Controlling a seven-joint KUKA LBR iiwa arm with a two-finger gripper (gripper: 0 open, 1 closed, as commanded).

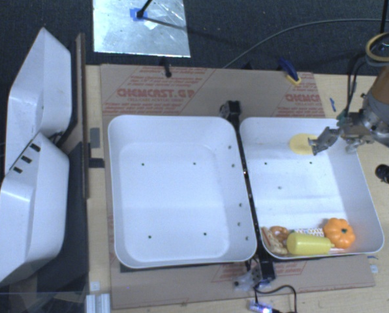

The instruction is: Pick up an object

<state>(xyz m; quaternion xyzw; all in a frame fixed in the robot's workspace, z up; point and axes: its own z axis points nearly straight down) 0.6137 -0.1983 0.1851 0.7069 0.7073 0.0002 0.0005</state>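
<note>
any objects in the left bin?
No: the left bin shows bare white floor, while the orange pumpkin and yellow item lie in the right bin.

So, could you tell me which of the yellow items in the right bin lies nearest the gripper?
The flat pale yellow piece at the bin's far edge, right beside the gripper. The other yellow item lies at the near edge beside the orange pumpkin.

An orange pumpkin [339, 232], a yellow-green piece [308, 244] and a pretzel-like toy [276, 237] cluster along the right bin's [299, 188] near wall.
</note>
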